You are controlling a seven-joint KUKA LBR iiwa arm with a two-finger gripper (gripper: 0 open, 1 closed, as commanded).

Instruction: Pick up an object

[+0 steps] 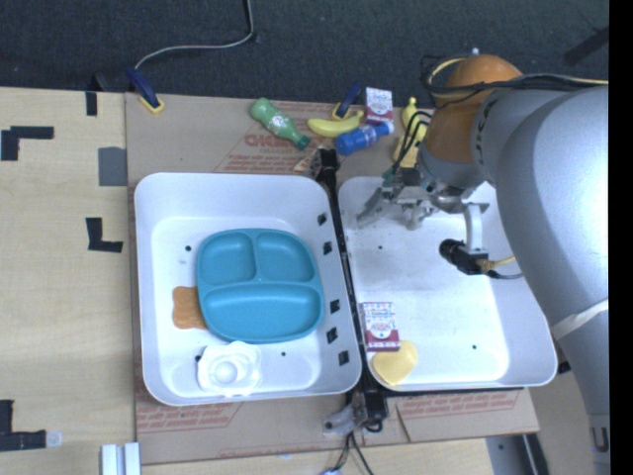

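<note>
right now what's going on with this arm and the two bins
The grey arm reaches in from the right, its end effector hanging over the far end of the right bin, with nothing visibly between its fingers. A small carton and a yellow piece lie at that bin's near left corner, untouched. The left bin holds a blue divided plate, a white item and an orange-brown piece. Nothing is picked up yet.

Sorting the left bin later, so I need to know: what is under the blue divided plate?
An orange-tan flat piece sticks out from under the blue divided plate at its left edge. How far it runs beneath is covered. A white item lies at the plate's lower edge.
</note>
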